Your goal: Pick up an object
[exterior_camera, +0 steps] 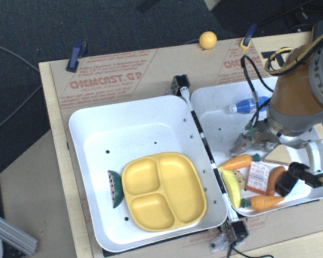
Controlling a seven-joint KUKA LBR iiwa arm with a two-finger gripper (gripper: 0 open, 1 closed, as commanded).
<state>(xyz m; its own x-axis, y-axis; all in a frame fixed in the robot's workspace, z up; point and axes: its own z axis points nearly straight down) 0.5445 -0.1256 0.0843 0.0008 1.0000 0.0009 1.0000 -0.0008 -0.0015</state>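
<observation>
We are looking at the arm (pixel 300 89) leaning in over the right bin (pixel 215 102), where the pickable toys are crowding the near end. The left bin (pixel 89 130) is carrying a yellow divided plate (pixel 161 190), with a watermelon slice (pixel 115 188) just beside it. The gripper (pixel 258 137) is hanging above a carrot (pixel 237 161), beside a banana (pixel 232 188); we cannot tell how its jaws are standing. Open floor is lying toward the right bin's far end, near a blue bottle (pixel 245 105).

You've got glossy white plastic bins (pixel 95 165), a smooth yellow plastic plate (pixel 161 190), printed brown cardboard on the bench (pixel 118 78)
</observation>
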